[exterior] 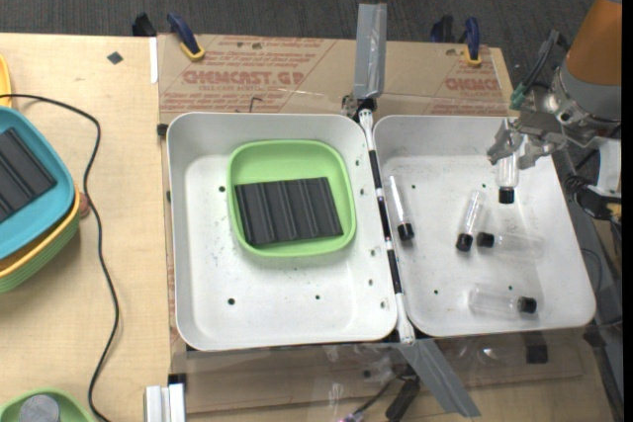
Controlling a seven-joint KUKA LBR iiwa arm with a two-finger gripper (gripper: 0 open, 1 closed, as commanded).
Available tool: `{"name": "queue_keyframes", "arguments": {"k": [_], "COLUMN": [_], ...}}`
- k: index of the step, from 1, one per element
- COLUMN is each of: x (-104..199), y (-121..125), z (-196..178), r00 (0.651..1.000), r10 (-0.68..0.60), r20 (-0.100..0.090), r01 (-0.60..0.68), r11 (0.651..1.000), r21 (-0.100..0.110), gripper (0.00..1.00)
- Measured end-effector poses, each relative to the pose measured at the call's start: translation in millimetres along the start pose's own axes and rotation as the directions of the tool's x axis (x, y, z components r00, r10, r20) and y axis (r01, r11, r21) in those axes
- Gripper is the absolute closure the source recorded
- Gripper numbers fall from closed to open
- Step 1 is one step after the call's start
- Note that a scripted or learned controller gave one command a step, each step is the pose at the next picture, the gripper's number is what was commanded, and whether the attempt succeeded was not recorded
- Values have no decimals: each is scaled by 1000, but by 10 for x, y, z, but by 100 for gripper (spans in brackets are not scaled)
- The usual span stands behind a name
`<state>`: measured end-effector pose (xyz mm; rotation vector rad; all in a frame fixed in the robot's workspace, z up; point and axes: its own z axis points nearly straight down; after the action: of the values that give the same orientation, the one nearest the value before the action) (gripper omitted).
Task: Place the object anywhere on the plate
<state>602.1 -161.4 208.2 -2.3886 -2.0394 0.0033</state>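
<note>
none of the placing is done yet: your gripper hangs over the right bin, pinched on a clear tube, black cap down, long axis near upright. you must carry it across to the green plate in the left bin.
</note>
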Motion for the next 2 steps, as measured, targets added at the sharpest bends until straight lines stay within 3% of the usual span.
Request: {"name": "queue_keyframes", "arguments": {"k": [1,2], "x": [0,-330], "y": [0,-241], "z": [0,-267], "r00": [1000,991], "r10": [0,136], "r20": [0,1], "r01": [0,-136], "r11": [1000,991], "r21": [0,-1], "gripper": [0,0]}}
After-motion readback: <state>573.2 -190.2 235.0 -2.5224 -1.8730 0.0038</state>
